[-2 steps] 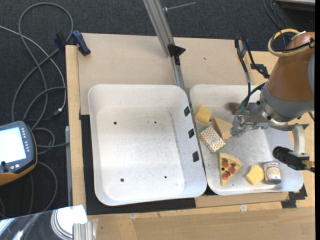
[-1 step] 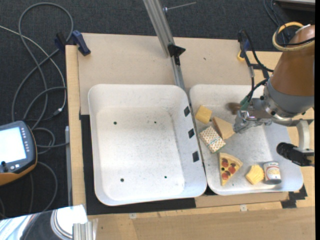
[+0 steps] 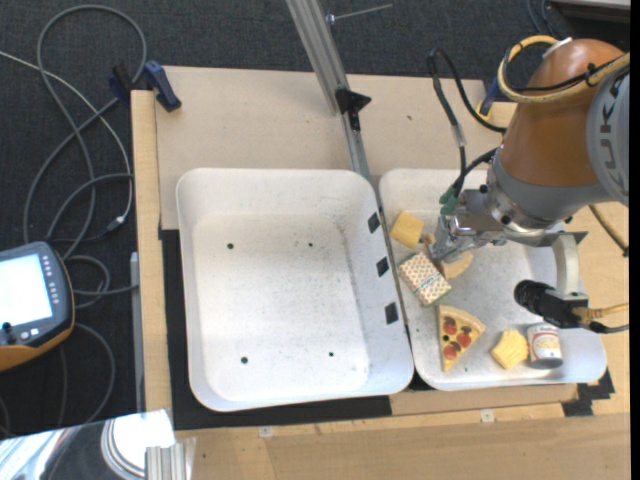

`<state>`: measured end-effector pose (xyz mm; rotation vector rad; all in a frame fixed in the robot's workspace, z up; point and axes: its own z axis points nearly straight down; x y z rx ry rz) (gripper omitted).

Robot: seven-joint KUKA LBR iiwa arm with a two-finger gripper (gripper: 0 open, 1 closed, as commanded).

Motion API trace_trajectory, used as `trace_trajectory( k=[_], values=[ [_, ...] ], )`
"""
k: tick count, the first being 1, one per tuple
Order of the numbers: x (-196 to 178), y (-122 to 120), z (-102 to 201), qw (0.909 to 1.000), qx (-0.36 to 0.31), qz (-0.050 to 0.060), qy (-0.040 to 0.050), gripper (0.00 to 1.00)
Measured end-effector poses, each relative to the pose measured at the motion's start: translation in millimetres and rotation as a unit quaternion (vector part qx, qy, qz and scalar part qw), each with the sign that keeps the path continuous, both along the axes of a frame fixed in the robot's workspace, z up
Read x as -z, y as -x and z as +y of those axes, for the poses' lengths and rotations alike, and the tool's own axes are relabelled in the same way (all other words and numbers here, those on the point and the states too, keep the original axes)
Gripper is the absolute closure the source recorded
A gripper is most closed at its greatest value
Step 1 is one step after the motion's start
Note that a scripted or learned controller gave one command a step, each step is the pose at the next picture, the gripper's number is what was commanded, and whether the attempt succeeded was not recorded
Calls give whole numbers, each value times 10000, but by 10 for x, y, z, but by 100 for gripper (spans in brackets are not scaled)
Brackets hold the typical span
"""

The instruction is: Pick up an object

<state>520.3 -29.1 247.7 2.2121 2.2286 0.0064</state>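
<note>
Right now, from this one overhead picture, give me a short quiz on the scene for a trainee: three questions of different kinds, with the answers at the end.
1. True or false: the pizza slice and the small can lie in the same bin.
2. Which of these lies nearest the tool? A the checkered packet; B the small can; C the pizza slice.
3. Fill in: the tool hangs over the view's ____ bin.
Key: 1 true; 2 A; 3 right, the right bin.
</note>
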Motion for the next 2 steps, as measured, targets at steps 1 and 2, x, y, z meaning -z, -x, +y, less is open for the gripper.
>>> trace_trajectory(
  k=[1, 2],
  values=[
    [-54, 11, 506, 10000, 1, 4, 0, 100],
    [114, -34, 1038, 10000, 7, 39, -4, 100]
  ],
)
